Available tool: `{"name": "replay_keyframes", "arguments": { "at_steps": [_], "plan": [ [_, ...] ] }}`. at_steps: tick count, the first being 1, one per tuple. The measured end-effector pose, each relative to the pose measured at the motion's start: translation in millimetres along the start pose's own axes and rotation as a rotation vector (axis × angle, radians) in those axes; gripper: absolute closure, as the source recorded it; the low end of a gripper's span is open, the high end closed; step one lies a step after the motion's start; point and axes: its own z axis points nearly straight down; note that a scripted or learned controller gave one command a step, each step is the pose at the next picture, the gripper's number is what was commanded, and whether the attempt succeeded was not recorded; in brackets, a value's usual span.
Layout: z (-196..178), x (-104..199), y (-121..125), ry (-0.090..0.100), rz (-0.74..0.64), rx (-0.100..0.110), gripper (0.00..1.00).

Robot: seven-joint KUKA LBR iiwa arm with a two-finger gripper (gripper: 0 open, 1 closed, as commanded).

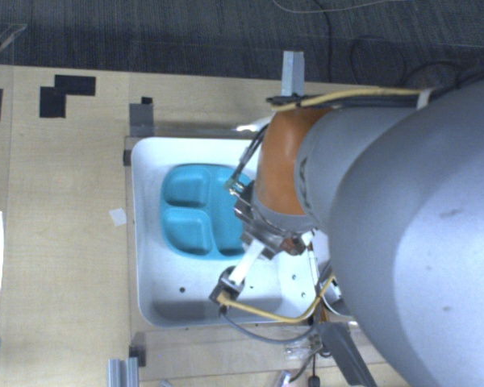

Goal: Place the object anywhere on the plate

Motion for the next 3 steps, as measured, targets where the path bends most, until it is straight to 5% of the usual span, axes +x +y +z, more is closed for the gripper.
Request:
{"name": "replay_keyframes", "arguments": {
  "at_steps": [1,2,3],
  "plan": [
    [-30.6,-18.9,36.6,0.001,0.042,-0.002,1.00],
    [76.9,0.7,38.6,0.007,-0.203,-0.005,1.00],
    [75.1,2.3,39.7,0.012,-0.203,-0.010,0.00]
  ]
}}
